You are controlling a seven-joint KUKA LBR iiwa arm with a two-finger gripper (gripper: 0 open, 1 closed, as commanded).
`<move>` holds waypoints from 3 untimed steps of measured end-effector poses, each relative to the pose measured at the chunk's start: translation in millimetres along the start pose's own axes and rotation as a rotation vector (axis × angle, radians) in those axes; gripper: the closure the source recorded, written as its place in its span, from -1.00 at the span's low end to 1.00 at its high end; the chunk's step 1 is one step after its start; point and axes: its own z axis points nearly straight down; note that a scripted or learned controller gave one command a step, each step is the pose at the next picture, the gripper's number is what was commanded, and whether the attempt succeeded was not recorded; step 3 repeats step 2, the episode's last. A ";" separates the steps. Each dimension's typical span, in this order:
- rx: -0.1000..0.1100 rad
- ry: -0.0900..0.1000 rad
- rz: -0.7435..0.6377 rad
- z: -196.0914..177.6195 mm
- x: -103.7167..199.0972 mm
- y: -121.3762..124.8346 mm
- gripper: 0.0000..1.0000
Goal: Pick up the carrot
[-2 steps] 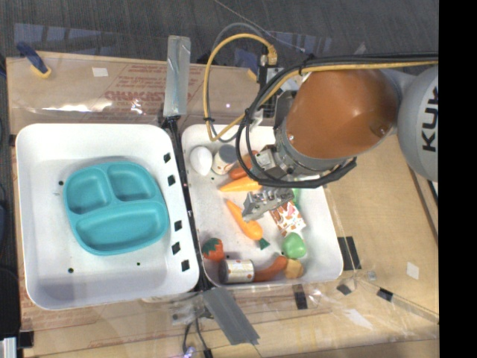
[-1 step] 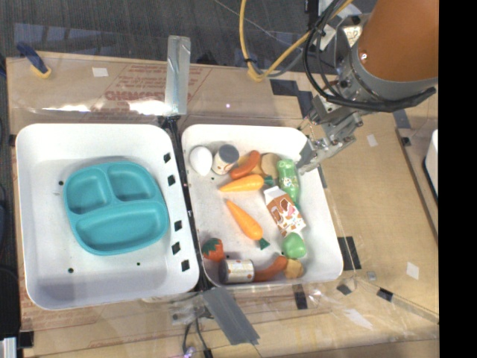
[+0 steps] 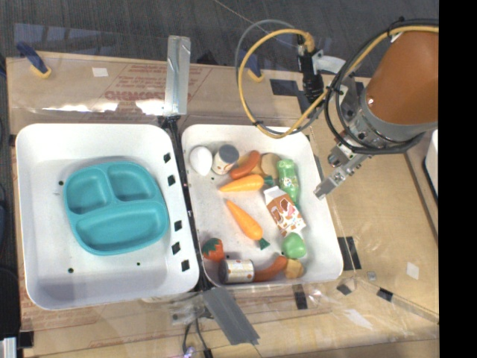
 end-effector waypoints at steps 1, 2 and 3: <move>0.000 -0.002 -0.004 -10.7 -1.1 -2.3 1.00; -0.002 -0.008 -0.006 -18.6 -2.0 -3.3 1.00; -0.002 -0.008 -0.006 -18.6 -2.0 -3.3 1.00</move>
